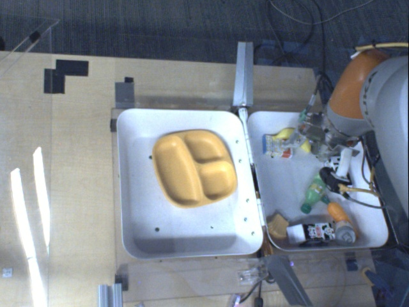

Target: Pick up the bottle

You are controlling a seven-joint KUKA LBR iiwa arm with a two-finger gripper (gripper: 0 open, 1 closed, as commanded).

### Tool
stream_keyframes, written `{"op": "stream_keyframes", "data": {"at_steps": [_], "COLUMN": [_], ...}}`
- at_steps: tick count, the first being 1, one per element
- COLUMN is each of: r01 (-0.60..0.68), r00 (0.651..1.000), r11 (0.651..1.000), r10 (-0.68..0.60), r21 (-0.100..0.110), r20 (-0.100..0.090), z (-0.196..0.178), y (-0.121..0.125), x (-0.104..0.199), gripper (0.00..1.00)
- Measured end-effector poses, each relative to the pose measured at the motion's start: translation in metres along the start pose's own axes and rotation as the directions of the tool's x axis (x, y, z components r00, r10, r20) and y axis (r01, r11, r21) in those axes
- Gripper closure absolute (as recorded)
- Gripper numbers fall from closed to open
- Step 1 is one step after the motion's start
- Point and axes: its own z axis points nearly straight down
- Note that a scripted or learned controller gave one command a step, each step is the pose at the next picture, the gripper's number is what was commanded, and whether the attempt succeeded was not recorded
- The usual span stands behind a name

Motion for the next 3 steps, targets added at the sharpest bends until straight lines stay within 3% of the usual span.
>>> {"op": "stream_keyframes", "data": {"at_steps": [1,2,3], "r01": [-0.039,0.088,0.082], "r00": [0.999,0.996,0.996], "r11": [0.999,0.996,0.997], "r10": [0.039,-0.088,-0.083], "r21": [0.021,0.012,-0.013], "r20": [0.007,0.002,-0.019], "z": [0.005,-0.006,-0.006], "y": [0.023,-0.010,-0.034], "x": [0.017,-0.024,-0.046], "gripper": [0.00,0.00,0.00]}}
